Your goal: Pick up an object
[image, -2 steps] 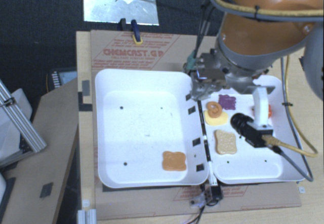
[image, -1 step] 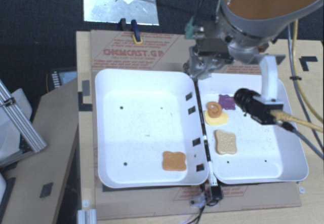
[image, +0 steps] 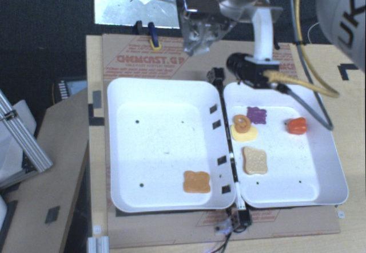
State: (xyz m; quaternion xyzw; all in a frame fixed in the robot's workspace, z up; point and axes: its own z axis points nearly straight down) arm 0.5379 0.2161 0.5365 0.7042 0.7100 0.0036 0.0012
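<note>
Your gripper (image: 197,34) is hanging up at 12 o'clock, above the cardboard (image: 143,58) behind both bins, not over any item. It's a blurry metallic lump from here, so you can't tell how it's set, and nothing is showing in it.

Everything pickable is sitting down toward 5 and 6 o'clock from it. The left bin (image: 123,94) is holding one orange toast (image: 197,181) near its 5 o'clock corner, well apart from the gripper. The right bin (image: 329,189) is holding four: a purple piece (image: 257,115) at its 11 o'clock, an orange ring (image: 242,123) just beside it and lying on a yellow slice (image: 246,135), a red piece (image: 296,126) at 2 o'clock, and a pale toast (image: 255,161) near the middle.

The arm is getting cut off by the top edge.
</note>
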